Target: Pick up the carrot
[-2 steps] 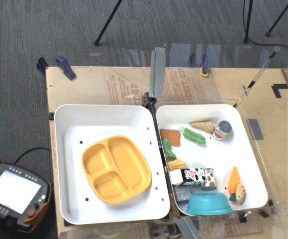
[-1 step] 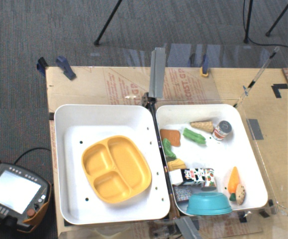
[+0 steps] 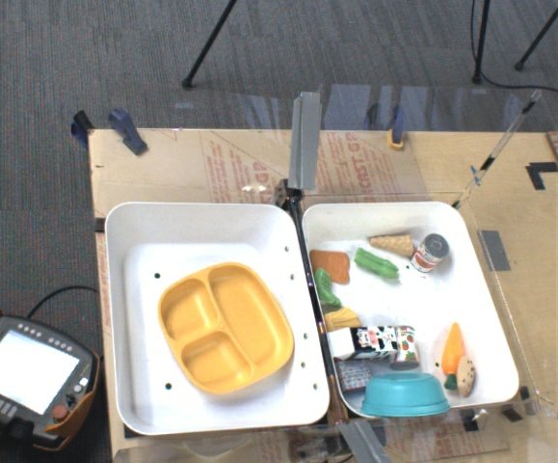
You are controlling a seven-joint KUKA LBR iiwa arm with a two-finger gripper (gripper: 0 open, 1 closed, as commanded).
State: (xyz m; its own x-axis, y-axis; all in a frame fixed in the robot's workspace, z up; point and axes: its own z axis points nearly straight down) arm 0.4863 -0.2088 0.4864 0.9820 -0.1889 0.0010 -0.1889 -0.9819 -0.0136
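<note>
Lying in right bin (image 3: 471, 249), carrot (image 3: 453, 348) sits near its front right corner, touching a speckled piece (image 3: 466, 375), beside teal bowl (image 3: 405, 394) at the front edge. Yellow divided plate (image 3: 225, 327) in left bin (image 3: 124, 258). Gripper state: cannot tell.

arm's pose unclear; end effector's state unclear

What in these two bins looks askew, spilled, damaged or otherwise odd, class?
Nothing looks spilled or broken. The yellow divided plate lies flat but turned at a slant in the left bin. In the right bin the small can lies tipped on its side, and the carrot rests near the right wall, close beside a cookie-like toy.
</note>
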